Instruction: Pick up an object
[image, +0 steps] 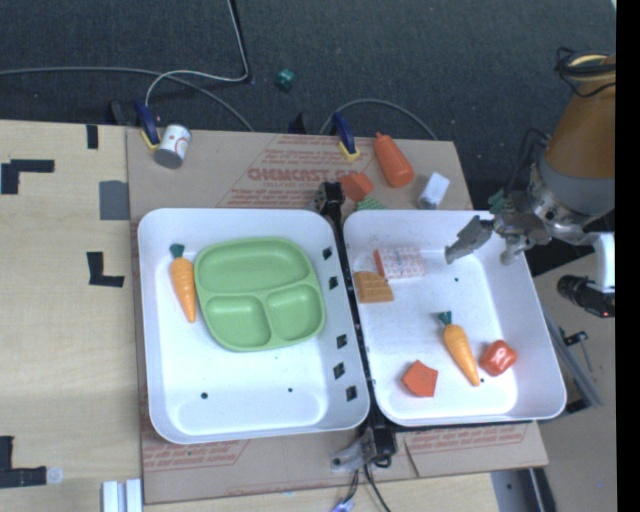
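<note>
- Carrot (459, 349) in the right bin (520, 400) is being judged the likeliest target; it is lying toward the bin's near right corner, tip pointing to the near edge, green top toward the middle.
- Gripper (484, 238) is being held above the far right corner of that bin, its two fingers being kept apart with nothing between them.
- A descent centred on the carrot's thick middle, with the fingers closing across its width, is being suggested as the surest grasp.
- The red piece (498, 356) is lying just beside the carrot on the right, so one finger is likely being crowded there.
- The orange block (420, 379) is sitting near the bin's near edge, left of the carrot and apart from it.
- A brown waffle-like piece (373, 288) and a pale pink packet (402, 262) are resting by the right bin's left wall, well apart from the target.
- The left bin (240, 415) is carrying a green divided plate (260, 295) and a second carrot (183, 282) by its left wall.
</note>
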